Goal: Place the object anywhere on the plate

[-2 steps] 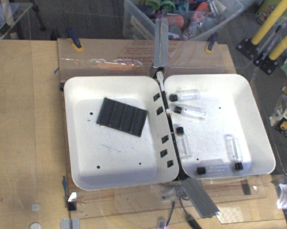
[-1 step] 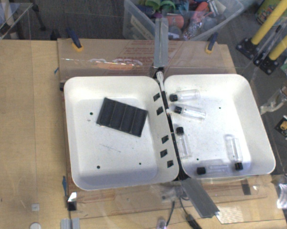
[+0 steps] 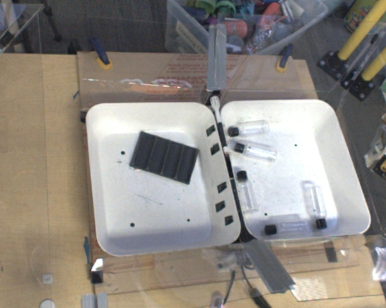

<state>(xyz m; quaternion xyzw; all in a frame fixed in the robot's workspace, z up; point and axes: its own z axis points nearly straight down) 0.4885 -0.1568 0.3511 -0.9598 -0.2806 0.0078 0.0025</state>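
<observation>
Across the bench [image 3: 33,172], two shallow white bins sit side by side, their inner walls touching along a seam marked with small black tabs [image 3: 220,187].

- **Plate:** the left bin [image 3: 148,210] holds one dark ribbed plate [image 3: 164,157], lying flat and slightly askew, well apart from the seam. Nothing rests on it.
- **Object:** the right bin [image 3: 295,165] holds five clear vials with black caps, all lying on their sides. Two vials [image 3: 252,138] sit near the seam at the far end, a third vial [image 3: 244,190] lies just beside the seam, a fourth vial [image 3: 312,203] lies towards the near right, and a fifth vial [image 3: 284,227] lies against the near wall. Any one of them could serve as the object. None has yet crossed to the plate, so the task appears to be at its start.
- **Fingers:** whether they are spread or pressed together cannot be told.

Likely hazards, as judgements:

1. The vials are round and smooth, so a grasp set off-centre could squeeze one sideways and send it rolling.
2. The two vials near walls leave little room for the fingers to straddle them.
3. Clear glass or plastic on white is hard to locate.
4. A vial released on the ribbed plate may roll off unless it is laid along a groove.
</observation>
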